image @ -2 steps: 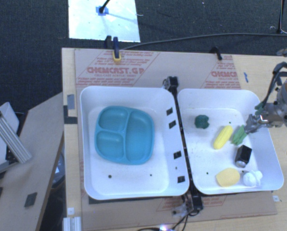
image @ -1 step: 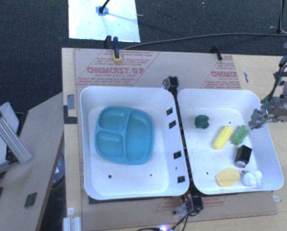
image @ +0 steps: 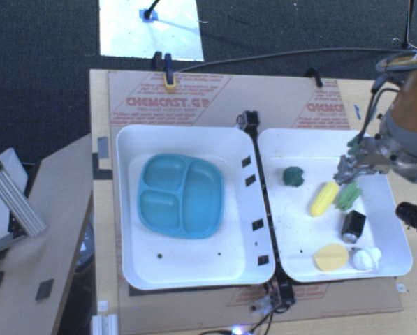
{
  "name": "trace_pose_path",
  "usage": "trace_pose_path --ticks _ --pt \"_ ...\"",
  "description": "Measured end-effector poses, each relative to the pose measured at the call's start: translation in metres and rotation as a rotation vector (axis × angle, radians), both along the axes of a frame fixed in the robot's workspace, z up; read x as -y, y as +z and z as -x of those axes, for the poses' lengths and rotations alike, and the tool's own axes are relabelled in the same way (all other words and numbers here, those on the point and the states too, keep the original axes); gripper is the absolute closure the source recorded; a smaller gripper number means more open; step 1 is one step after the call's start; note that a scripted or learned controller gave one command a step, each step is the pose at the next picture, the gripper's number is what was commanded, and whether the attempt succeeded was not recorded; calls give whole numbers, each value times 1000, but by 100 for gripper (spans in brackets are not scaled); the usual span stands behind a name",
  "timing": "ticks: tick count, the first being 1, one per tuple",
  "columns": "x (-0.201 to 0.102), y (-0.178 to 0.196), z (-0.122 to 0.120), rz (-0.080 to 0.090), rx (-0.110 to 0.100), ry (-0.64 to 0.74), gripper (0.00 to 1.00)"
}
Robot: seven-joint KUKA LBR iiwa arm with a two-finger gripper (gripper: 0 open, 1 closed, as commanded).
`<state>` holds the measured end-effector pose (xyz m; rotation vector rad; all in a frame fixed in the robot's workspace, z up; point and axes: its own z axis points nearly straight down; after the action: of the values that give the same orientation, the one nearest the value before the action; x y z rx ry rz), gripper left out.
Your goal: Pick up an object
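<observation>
The corn cob point(image: 325, 198) lies in the right bin point(image: 386, 257), near its middle, tilted with its upper end toward the far right, and a green leafy piece point(image: 348, 196) rests just beside it on the right, touching or nearly so. The cob is yellow, short and rounded at both ends, and probably smooth plastic that could roll under a pinch. It appears to be the nearest target, since the end effector point(image: 349, 166) hovers just above and to the right of it. To do this step well, the arm should probably come down centred over the cob's middle and close across its short width, not along its length, keeping clear of the green piece so that it is not caught too. Whether the end effector is spread or clenched cannot be told from this view; nothing is seen between its tips. Farther out in the same bin sit a dark green lump point(image: 293, 176), a black block point(image: 353, 225), a pale yellow disc point(image: 331, 257) and a white ball point(image: 365, 259). The left bin point(image: 135, 257) holds a blue divided plate point(image: 181, 195).
</observation>
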<state>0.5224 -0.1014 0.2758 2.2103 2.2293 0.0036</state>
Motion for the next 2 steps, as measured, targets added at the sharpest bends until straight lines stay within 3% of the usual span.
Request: trace_pose_path --ticks 2 --pt "-99 -20 -36 -1 -2 1 100"
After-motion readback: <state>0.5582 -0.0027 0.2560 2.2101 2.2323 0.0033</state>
